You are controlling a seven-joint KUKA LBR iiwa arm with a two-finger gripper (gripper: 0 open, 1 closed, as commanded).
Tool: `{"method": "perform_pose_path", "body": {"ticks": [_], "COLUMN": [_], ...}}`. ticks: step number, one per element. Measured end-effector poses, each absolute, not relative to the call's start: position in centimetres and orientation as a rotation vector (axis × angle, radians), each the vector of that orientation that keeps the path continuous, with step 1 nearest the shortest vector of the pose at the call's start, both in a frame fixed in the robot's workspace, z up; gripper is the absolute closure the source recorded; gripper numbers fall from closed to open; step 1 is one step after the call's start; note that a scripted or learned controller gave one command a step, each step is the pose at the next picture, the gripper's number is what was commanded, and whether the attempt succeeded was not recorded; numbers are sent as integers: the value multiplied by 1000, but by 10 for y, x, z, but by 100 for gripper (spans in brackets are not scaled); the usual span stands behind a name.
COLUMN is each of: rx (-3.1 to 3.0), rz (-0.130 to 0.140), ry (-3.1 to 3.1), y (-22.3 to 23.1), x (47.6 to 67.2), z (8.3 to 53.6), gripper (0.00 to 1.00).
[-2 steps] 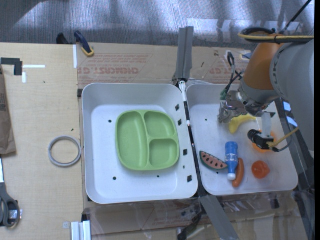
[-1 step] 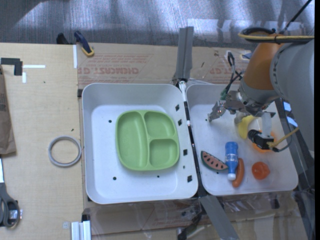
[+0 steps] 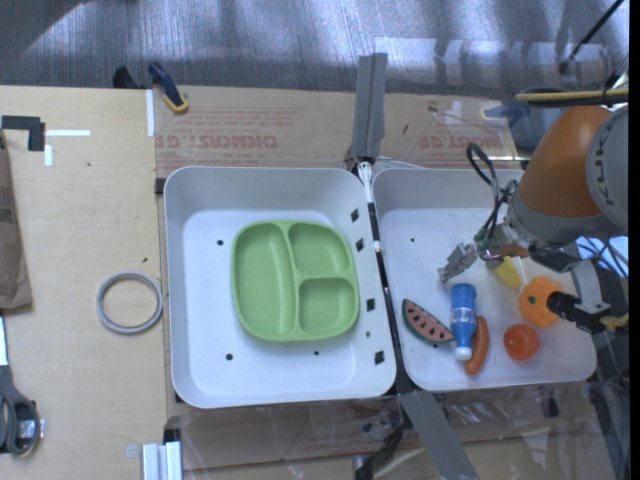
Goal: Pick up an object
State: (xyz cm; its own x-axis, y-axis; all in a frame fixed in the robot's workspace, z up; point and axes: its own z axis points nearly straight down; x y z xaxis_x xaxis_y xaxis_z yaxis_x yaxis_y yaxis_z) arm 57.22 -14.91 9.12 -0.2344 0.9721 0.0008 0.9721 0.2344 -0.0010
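The gripper [image 3: 462, 259] hovers low in the right bin [image 3: 420, 213]; whether it is open, I cannot tell. Just below it lie a blue bottle [image 3: 462, 316], watermelon slice [image 3: 426, 322], hot dog [image 3: 478, 346] and tomato [image 3: 521, 341].

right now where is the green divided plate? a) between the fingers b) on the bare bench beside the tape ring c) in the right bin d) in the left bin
d: the green divided plate lies flat in the left bin, while the watermelon slice and blue bottle lie in the right bin.
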Motion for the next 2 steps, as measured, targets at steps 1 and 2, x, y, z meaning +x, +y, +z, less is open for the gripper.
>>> {"method": "perform_pose_path", "body": {"ticks": [1, 2], "rx": [-1989, -1995], "rz": [1, 1], "ry": [-2430, -2424], "y": [-129, -131], "x": [535, 536], "z": [91, 99], "gripper": [0, 100]}}
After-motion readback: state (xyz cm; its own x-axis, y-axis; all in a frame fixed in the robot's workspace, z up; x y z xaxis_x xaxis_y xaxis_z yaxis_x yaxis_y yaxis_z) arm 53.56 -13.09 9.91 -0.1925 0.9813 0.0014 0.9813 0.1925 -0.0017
